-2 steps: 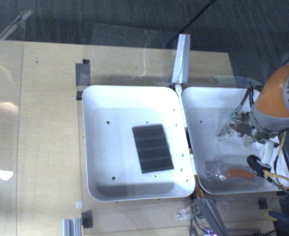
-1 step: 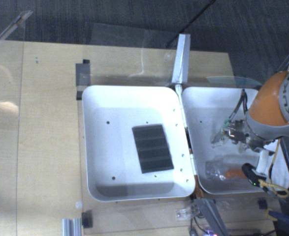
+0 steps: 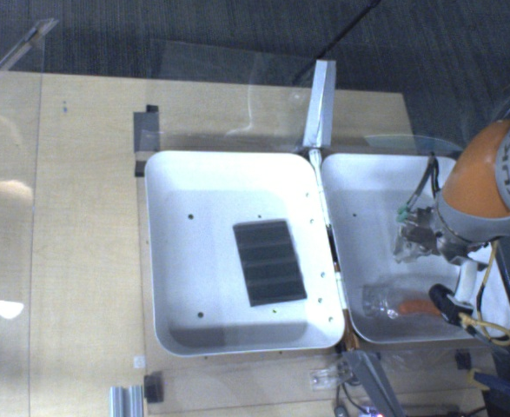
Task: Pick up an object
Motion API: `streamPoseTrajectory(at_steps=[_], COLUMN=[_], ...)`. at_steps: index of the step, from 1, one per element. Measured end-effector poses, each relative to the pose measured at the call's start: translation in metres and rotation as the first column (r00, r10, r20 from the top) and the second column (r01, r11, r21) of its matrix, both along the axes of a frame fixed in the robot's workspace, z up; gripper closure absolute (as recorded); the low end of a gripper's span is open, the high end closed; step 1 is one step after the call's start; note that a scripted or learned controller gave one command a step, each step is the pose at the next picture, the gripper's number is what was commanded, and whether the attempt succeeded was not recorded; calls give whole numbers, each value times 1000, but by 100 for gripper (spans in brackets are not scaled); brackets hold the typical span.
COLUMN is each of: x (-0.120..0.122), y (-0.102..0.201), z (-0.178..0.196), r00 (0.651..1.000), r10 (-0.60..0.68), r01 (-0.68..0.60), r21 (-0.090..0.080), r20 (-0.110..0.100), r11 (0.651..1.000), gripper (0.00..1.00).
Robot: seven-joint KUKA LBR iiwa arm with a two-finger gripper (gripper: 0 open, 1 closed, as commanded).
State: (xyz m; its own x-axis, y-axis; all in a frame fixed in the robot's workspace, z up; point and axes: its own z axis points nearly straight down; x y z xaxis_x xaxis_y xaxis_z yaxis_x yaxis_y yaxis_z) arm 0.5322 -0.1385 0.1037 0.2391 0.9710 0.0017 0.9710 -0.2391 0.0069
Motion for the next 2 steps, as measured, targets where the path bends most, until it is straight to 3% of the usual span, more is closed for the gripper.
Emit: streamPoseTrajectory(at_steps=[1,2], x=[0,91], y=[0,7], z=[0,-16], r00=[1000,996], r10=[0,92], r01=[0,-92], r21=[0,-3], r20=[0,4], r11=[1000,996], gripper=[0,0])
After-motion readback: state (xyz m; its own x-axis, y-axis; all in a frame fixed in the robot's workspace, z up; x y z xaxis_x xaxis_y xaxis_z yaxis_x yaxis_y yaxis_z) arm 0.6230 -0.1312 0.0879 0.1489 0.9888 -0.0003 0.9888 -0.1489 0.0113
